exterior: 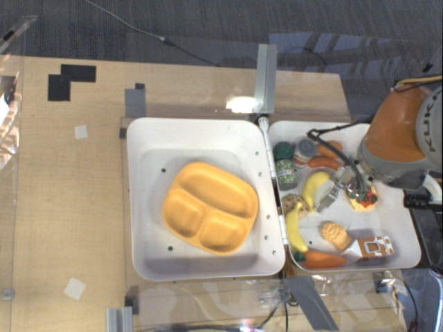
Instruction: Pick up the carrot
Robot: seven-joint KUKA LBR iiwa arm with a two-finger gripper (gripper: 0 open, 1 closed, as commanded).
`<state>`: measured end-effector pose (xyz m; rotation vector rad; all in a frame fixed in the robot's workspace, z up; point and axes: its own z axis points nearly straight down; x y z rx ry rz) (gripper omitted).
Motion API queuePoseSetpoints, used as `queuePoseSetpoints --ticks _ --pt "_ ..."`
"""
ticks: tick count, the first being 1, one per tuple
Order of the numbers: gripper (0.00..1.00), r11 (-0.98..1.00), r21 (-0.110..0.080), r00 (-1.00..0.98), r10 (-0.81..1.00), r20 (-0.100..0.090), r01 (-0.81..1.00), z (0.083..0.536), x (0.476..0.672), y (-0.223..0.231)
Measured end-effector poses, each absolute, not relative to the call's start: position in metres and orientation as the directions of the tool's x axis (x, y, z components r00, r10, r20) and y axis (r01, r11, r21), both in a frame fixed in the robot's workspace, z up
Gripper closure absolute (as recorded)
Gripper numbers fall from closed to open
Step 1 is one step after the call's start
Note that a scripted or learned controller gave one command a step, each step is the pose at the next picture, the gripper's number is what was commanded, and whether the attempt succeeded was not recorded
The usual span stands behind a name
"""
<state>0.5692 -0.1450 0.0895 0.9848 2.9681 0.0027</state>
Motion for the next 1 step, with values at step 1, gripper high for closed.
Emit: queuePoseSetpoints --ticks 1 --pt "0.00 0.437 0.007 -0.437 0.900 -0.006 0.900 0.1179 0.5632 -0.1737"
